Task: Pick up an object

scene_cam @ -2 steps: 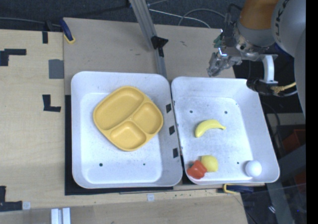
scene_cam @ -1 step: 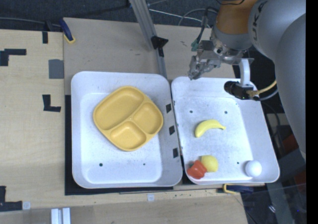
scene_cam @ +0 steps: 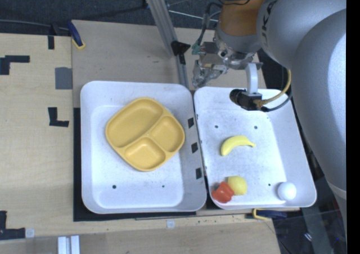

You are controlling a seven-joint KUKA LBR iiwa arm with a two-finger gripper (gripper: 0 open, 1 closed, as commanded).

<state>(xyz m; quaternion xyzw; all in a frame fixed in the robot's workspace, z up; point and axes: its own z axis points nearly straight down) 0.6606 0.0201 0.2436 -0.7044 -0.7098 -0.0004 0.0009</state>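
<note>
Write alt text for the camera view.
A grey robot arm's gripper hovers above the far edge of two white bins. The right bin holds a banana, a lemon, a red fruit and a white ball; the left bin holds a yellow divided plate.

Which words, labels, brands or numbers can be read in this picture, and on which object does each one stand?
None can be read. The yellow tray, the banana, both white bins and the arm carry no visible text. The black marks on the bench are tape pieces, not letters.
</note>
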